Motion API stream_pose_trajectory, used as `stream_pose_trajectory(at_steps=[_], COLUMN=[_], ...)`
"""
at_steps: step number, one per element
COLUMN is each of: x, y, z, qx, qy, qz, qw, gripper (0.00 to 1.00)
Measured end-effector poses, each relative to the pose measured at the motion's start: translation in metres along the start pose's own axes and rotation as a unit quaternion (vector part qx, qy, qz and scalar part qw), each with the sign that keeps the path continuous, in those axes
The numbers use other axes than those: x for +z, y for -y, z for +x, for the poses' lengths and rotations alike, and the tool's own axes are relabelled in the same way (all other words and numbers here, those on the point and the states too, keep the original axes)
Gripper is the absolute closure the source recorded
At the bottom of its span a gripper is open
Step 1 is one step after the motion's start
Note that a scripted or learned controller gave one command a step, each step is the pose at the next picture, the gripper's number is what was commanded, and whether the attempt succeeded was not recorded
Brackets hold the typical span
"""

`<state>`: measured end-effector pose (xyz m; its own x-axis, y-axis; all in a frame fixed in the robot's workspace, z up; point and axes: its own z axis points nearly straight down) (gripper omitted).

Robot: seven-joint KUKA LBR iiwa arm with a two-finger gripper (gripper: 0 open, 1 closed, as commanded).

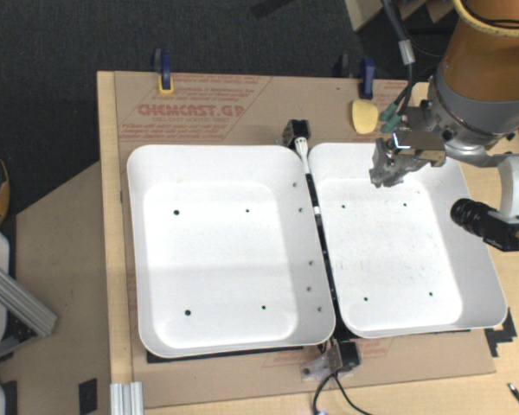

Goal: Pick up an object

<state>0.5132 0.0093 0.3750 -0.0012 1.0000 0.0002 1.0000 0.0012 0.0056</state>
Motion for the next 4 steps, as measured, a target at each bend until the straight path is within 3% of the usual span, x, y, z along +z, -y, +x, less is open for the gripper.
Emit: stream_pose_trajectory(at_steps=[1,2,3,4], x=[0.105,0.014,0.121,0.037], y=[-0.039,-0.042,-0.033,-0.058], z=[0.031,0.083,0.153,0.098], qx=[-0.001,-0.003,-0.003,0.003], qy=[0.000,-0.002,0.000,0.000], qz=[0.008,-0.003,0.009,-0.003], qw=[1.0000,1.0000,1.0000,1.0000], gripper=[1.00,1.00,1.00,1.00])
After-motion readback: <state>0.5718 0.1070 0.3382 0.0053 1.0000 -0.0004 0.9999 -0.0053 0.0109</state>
